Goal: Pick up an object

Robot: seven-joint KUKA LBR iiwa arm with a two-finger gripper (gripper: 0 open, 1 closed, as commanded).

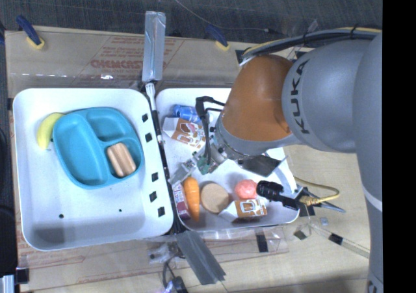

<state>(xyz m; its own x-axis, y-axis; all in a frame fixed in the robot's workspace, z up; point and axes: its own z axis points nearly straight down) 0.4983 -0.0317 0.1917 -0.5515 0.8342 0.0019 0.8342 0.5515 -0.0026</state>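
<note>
Left bin [39, 220]: tray [84, 149] holding bread roll [121, 159]; banana [45, 130] left of tray.
Right bin [286, 217]: carrot [192, 195], round cookie [214, 198], ball [246, 189] in a row.

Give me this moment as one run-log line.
arm: over right bin | gripper: low among items, near carrot | grasp: unconfirmed | left bin: blue tray, banana

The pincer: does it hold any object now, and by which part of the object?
It cannot be told. The pincer is down in the right bin near the carrot, but the arm hides most of it, and no object shows between its tips.
</note>
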